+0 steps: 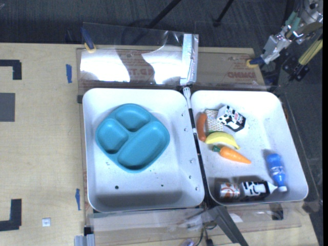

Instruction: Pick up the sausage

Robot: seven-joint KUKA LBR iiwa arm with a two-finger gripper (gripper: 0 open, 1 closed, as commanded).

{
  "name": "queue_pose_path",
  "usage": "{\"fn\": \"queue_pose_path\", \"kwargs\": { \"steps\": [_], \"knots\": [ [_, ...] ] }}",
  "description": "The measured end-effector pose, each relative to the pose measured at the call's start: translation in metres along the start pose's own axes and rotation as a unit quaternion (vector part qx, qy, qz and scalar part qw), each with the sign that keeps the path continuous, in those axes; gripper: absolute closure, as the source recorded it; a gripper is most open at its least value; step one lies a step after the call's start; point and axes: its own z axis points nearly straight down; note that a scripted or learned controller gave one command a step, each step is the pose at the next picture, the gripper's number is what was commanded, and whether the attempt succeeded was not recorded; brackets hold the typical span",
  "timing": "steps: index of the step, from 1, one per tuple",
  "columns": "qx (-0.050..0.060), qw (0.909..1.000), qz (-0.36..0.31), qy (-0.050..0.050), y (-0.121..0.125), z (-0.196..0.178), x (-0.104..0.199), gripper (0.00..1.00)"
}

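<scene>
I see 2 white bins side by side on my bench. The left bin (102, 183) holds a blue plate (132, 136) with 3 parts. The right bin (266, 106) holds the small things.

The sausage (202, 125) is red-orange and long. It lies by the left wall of the right bin, pointing up and down in my view. A yellow banana (222, 139) touches its lower end. A black and white cow toy (230, 118) sits just right of the sausage. An orange carrot (233, 155) lies under the banana. A blue bottle (275, 170) lies near the right wall. A dark bottle (245, 189) lies flat along the front wall.

The gripper (277, 41) is up in the top right corner, well away from the bins. I cannot tell its state. It holds nothing that I can see.
</scene>
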Motion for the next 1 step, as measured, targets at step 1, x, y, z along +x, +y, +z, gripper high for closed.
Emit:
{"fn": "queue_pose_path", "kwargs": {
  "steps": [1],
  "knots": [
    [-0.003, 1.0, -0.001, -0.002, 0.0013, -0.0113, -0.0006, 1.0]
  ]
}}
